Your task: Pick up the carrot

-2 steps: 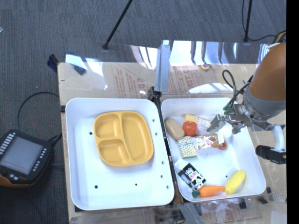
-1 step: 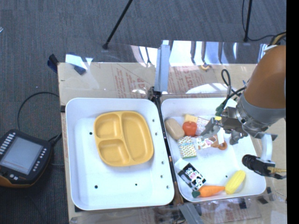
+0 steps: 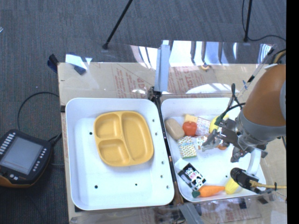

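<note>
The carrot [image 3: 210, 190], orange with a green stub at its left end, lies on its side by the front wall of the right bin [image 3: 261, 174]. It sits between a black-and-white patterned box [image 3: 192, 175] and a yellow lemon-like piece [image 3: 232, 186]. My gripper [image 3: 211, 141] hangs over the middle of the right bin, pointing left, a good hand's width behind the carrot and apart from it. I see nothing held in it.
The right bin also holds a tan loaf [image 3: 174, 129], a red tomato [image 3: 189, 128], a yellow block [image 3: 190, 118], a green-and-white box [image 3: 187, 148] and small packets. A yellow divided plate [image 3: 124, 137] lies in the left bin [image 3: 81, 181]. A black cabled part [image 3: 239, 176] hangs off the wrist.
</note>
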Controlling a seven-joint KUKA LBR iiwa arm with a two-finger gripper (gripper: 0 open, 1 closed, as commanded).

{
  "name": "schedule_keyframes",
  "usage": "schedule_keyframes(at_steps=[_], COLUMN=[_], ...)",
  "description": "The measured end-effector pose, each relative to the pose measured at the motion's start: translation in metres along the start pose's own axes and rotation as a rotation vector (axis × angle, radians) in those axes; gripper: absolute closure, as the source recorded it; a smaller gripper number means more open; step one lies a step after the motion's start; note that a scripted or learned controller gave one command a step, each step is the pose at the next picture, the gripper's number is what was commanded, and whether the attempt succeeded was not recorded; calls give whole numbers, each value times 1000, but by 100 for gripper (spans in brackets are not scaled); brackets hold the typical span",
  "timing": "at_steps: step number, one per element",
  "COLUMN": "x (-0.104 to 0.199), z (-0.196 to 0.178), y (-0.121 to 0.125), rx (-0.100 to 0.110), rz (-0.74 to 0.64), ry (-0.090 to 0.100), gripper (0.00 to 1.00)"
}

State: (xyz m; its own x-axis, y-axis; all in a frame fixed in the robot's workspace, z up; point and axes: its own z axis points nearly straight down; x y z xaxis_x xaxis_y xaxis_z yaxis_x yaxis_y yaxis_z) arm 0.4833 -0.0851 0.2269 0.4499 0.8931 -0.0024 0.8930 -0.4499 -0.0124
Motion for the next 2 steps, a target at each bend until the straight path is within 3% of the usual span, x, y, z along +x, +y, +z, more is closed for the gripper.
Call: schedule_keyframes(at_steps=[1,2], x=[-50,-54], z=[-3,86], y=[52,98], rx=[-3,6], rz=[302,239], ry=[1,-1], gripper=[0,0])
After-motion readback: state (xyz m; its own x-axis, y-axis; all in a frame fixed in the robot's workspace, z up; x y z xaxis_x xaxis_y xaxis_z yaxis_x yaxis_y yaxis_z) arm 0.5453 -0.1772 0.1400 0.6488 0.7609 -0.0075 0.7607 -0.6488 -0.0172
